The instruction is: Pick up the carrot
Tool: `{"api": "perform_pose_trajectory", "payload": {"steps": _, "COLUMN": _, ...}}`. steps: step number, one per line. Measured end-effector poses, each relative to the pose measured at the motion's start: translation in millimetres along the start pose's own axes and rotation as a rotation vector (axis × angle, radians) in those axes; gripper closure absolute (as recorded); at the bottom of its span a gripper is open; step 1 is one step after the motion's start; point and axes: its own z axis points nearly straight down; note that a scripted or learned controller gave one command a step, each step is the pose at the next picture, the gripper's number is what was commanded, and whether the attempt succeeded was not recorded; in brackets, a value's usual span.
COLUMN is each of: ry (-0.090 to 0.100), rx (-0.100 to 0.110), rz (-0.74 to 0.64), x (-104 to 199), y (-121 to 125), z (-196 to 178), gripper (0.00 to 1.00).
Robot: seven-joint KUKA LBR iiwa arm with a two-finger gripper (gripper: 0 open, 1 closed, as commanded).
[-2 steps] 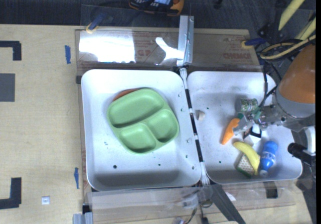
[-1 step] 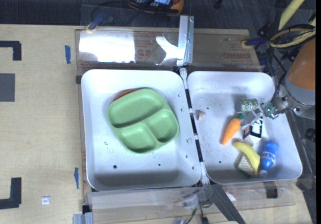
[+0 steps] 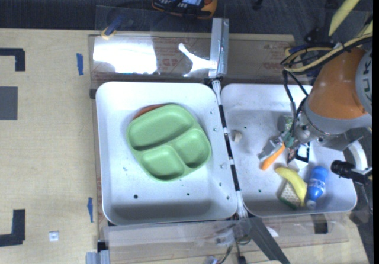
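**Gripper down at the carrot, lift not yet made**

The carrot [image 3: 272, 159] lies in the right bin [image 3: 254, 198], toward its right half, pointing near-left with its far-right end up under the gripper [image 3: 283, 141]. The gripper sits low over that end, touching or just beside it. From this angle I cannot tell how the jaws stand, nor whether the carrot is between them. The carrot looks as if it rests on the bin floor, so I judge the pick as not done: the approach is made, while the grasp and the lift are left.

Just near of the carrot lies a banana [image 3: 295, 181], with a blue bottle [image 3: 317, 184] to its right. In the left bin [image 3: 112, 156] a green divided plate [image 3: 170, 141] sits well apart from all this.
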Motion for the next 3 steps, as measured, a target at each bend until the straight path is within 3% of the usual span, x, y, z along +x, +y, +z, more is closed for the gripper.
{"api": "perform_pose_trajectory", "payload": {"steps": 1, "ry": -0.025, "rx": -0.027, "rz": -0.079, "x": 5, "y": 14, "z": 29, "gripper": 0.0}}
{"api": "perform_pose_trajectory", "payload": {"steps": 2, "ry": -0.002, "rx": -0.001, "rz": 0.002, "x": -33, "y": 7, "z": -36, "gripper": 0.0}}
{"api": "perform_pose_trajectory", "payload": {"steps": 3, "ry": 0.0, "rx": 0.0, "rz": -0.096, "x": 3, "y": 13, "z": 4, "gripper": 0.0}}
